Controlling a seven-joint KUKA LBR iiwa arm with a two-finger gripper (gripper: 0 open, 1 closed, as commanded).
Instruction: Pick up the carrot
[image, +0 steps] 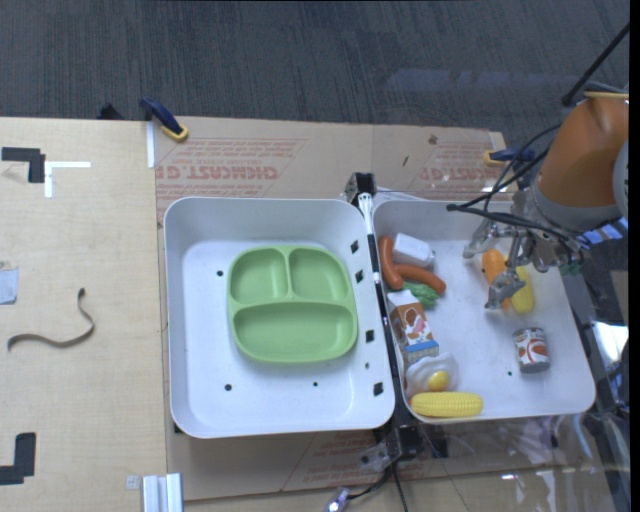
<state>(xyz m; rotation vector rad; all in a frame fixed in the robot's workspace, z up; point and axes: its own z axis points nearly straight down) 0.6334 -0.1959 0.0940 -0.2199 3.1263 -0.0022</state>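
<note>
The carrot (420, 279) is an orange stick with a green leafy end. It lies in the right bin (480, 360) near the bin's left wall, beside a red-orange sausage (386, 262). My gripper (508, 280) hangs over the right half of that bin, well to the right of the carrot and apart from it. Directly at the gripper sit a small orange item (494, 263) and a yellow item (523, 297). The wrist hardware hides part of both.
The right bin also holds a white block (411, 247), a small carton (413, 331), a fried-egg toy (434, 377), a corn cob (446, 404) and a can (532, 350). In the left bin (200, 400) lies a green divided plate (293, 303). Cables hang beside the arm.
</note>
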